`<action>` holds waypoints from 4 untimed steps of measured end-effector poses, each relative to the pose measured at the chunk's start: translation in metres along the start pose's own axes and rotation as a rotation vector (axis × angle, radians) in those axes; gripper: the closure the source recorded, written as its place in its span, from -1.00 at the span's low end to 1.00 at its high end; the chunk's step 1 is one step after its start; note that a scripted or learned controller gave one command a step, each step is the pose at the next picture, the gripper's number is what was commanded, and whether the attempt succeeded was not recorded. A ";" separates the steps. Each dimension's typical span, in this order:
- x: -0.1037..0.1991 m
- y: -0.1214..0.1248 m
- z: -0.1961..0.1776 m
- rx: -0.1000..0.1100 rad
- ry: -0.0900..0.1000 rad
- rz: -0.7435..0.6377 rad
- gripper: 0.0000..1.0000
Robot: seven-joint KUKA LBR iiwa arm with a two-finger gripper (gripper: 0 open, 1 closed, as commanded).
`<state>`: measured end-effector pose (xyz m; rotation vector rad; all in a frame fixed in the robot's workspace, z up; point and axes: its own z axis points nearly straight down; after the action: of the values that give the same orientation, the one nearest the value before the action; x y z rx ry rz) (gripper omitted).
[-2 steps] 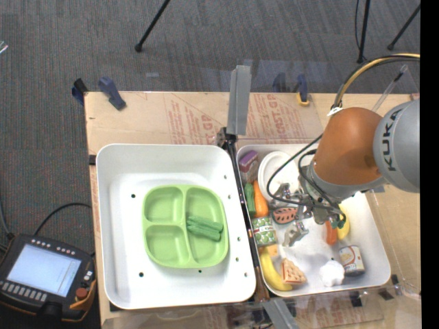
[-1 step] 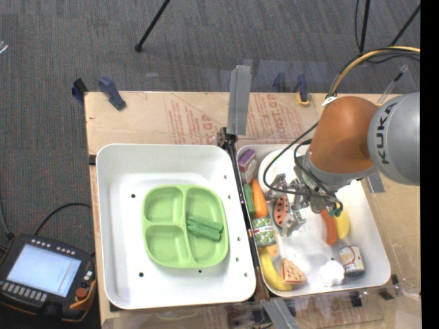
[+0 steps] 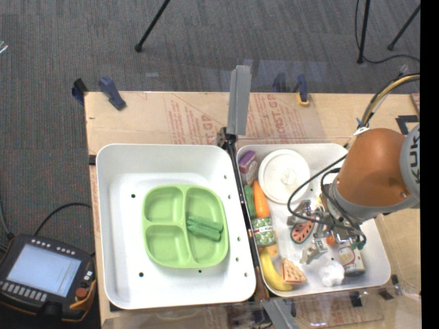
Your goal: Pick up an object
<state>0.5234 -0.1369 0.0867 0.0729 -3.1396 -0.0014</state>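
Note:
The right bin [image 3: 381, 256] holds several toy foods: a white round lid [image 3: 283, 173], a carrot [image 3: 260, 200], a small green can [image 3: 263, 232], a banana [image 3: 269, 269], an orange wedge [image 3: 293, 273], a watermelon slice [image 3: 300, 232], a white crumpled piece [image 3: 332, 274] and a small carton [image 3: 352, 260]. My gripper [image 3: 317, 236] hangs low in this bin under the orange wrist band. It is just right of the watermelon slice and above the white piece. The wrist hides what lies beneath it.
The left bin [image 3: 111, 184] carries a green divided plate [image 3: 164, 226] with a green bean pod [image 3: 204, 227] on it. A purple item [image 3: 247, 162] sits in the right bin's far left corner. A grey upright post [image 3: 239, 105] stands behind the bins.

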 end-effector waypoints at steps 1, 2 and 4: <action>0.038 0.048 -0.006 0.012 -0.023 -0.079 -1.00; -0.012 0.052 0.000 -0.001 -0.001 -0.201 -1.00; -0.024 0.031 0.000 -0.001 -0.001 -0.010 -1.00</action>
<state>0.5456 -0.1046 0.0871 0.0890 -3.1402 -0.0023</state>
